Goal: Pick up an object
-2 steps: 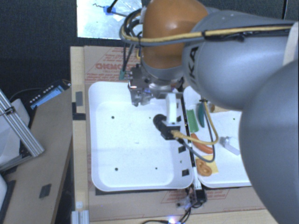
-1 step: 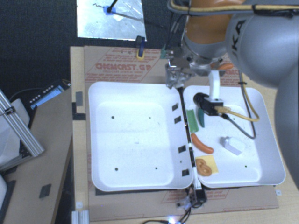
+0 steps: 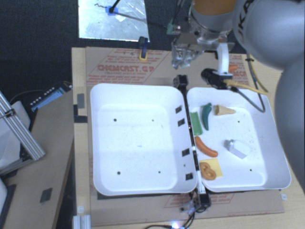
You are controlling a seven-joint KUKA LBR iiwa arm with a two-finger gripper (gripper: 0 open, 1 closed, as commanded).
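Note:
The right bin (image 3: 267, 175) holds several small items. A teal pepper-shaped piece (image 3: 206, 114) lies beside a green strip (image 3: 196, 122) near the bin's left wall. A tan ice cream cone (image 3: 223, 110) rests at the back. An orange-red sausage (image 3: 206, 147) lies mid-bin, with a grey and white block (image 3: 236, 148) to its right. A yellow slice with an orange pretzel shape (image 3: 209, 169) sits at the front left. My gripper (image 3: 182, 60) hangs high behind the bins, over the cardboard near the divider's far end, apart from every item.
The left bin (image 3: 102, 128) stands beside the right one on a cardboard sheet (image 3: 119, 66). A yellow and blue clamp (image 3: 143, 49) is at the cardboard's back edge, a shiny sheet (image 3: 114, 11) behind it. An aluminium frame (image 3: 19, 132) stands far left.

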